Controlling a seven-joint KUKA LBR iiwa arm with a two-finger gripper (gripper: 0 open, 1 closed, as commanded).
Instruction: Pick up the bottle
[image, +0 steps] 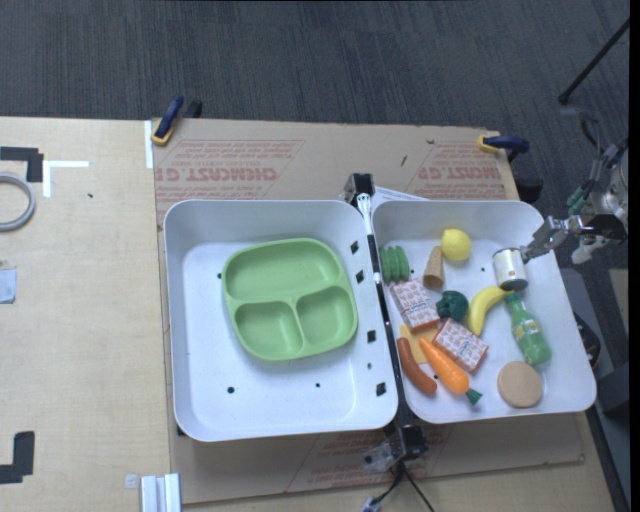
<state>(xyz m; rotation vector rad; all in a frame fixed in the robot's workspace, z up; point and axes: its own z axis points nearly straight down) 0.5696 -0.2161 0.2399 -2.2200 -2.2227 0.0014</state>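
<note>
Gripper (540, 243) hung at the right bin's (575, 330) upper right edge, w/ the arm coming in from the right, mostly cut off by the frame. Whether it was parted or clenched: couldn't tell, too small and blurred; nothing visibly held.

The green bottle (527, 330) lay flat in the right bin, just below and slightly left of the gripper in view, i.e. nearer the camera. Long axis ran roughly top-to-bottom of the view, tilted a bit, cap end up toward the gripper. So the reach, I'd judge, was short: down the view and lower.

Silver can (509, 268) sat btwn gripper and bottle top, nearly touching the cap. Banana (483, 305) lay just left of the bottle, tan round thing (520, 384) just below it. Tight on three sides.
</note>
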